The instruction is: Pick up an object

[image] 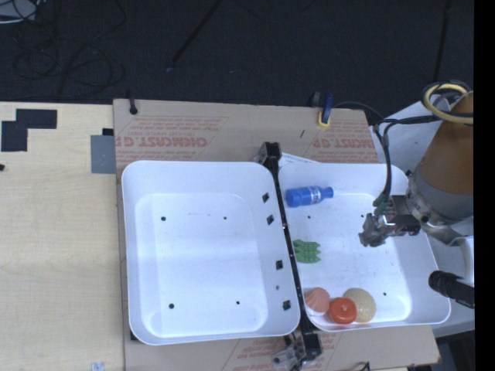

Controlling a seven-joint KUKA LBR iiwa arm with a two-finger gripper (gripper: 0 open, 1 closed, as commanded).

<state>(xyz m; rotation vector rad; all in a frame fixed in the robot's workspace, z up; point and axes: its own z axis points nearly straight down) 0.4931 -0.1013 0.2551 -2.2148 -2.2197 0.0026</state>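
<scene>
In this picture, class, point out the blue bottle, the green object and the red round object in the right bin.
blue bottle [308, 196]: camera view, middle of its body.
green object [306, 251]: camera view, its centre.
red round object [343, 310]: camera view, its top face.

Grey robot arm with orange band [452, 157], right of frame: cut off by the right edge. Dark two-finger gripper [374, 230], centre right: too small and blurred to resolve. Pale round object [363, 302], lower right, partly hidden behind the small red round object [342, 310].
</scene>
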